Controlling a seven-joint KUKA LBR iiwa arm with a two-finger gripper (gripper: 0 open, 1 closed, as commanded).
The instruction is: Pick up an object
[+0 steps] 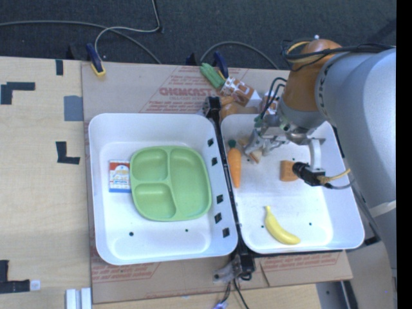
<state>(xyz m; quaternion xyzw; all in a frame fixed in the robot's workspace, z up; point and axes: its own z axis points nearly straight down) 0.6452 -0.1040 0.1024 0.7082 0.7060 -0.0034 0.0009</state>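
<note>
Objects for picking lie in the right bin (322, 237), which I take as the landmark. A carrot (235, 167) rests against that bin's left wall, long axis running up and down the view, touching or nearly touching the divider where the two bins meet. A banana (279, 227) lies in the bin's lower middle, curved, well apart from the carrot. A small orange block (288, 170) sits near the bin's centre, just beside a black fitting on the arm (351, 108).

The gripper (257, 148) hangs over the upper left part of the right bin, above and to the right of the carrot's top end and close to it. Its tips are small and blurred at this slant, so I cannot tell whether they are spread or pressed together, and nothing can be made out between them. The grey arm with its orange band reaches in across the bin's upper right corner.

Just beyond the bin's upper left corner, on the cardboard sheet (174, 95), lie a green item (212, 74) and a brown packet (237, 93), close together.

The left bin (106, 224) adjoins the right bin's left wall. It holds a green divided plate (171, 183) in its middle and a small card (119, 176) touching the plate's left edge.
</note>
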